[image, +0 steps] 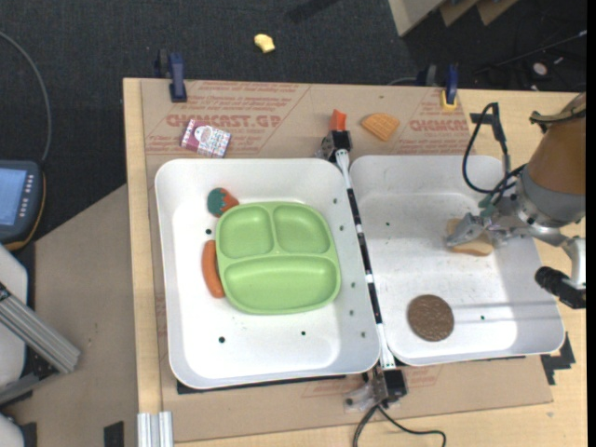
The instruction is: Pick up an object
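Note:
My gripper (478,235) is low in the right bin (521,338), near its far right side, and it stands open. Its grey fingers (459,237) straddle a small tan bread-like piece (477,248) that lies on the bin floor. The gripper hides the top of that piece. A round brown cookie (431,317) lies nearer the front of the same bin, apart from the gripper. In the left bin (270,357) sit a green divided plate (277,255), an orange carrot-like stick (212,269) against the plate's left edge, and a small green and orange item (222,200) at its far left corner.
On the bench behind the bins lie a tan cracker (379,126), a small orange and black item (338,130) and a pink-white packet (206,137). A black cable (484,147) loops over the right bin's far edge beside the arm. A raised divider (358,250) separates the bins.

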You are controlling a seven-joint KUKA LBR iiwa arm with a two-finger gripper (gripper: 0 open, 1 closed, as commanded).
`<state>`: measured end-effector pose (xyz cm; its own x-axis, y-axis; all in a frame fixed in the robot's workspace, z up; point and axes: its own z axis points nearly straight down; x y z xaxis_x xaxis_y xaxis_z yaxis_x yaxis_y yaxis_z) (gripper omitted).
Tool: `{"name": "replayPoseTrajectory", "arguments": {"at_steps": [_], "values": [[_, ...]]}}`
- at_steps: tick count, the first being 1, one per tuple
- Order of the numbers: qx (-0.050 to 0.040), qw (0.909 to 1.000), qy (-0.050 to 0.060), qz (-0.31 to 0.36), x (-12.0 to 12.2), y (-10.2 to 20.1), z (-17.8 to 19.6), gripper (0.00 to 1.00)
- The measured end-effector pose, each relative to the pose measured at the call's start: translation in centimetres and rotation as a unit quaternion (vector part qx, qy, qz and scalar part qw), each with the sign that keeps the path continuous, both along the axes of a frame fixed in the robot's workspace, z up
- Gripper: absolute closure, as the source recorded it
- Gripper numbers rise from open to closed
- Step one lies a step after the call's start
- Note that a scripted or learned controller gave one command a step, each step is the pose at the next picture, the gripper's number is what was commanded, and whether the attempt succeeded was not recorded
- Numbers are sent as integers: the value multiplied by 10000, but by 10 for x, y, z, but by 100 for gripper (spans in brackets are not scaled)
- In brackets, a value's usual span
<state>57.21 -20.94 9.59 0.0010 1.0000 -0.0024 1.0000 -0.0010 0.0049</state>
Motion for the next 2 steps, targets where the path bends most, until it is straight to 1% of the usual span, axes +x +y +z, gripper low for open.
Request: {"name": "replayPoseTrajectory", "arguments": {"at_steps": [1, 2], "values": [[10, 10000, 2, 43, 6, 93, -9, 100], [30, 10000, -48, 67, 35, 195, 96, 100]]}}
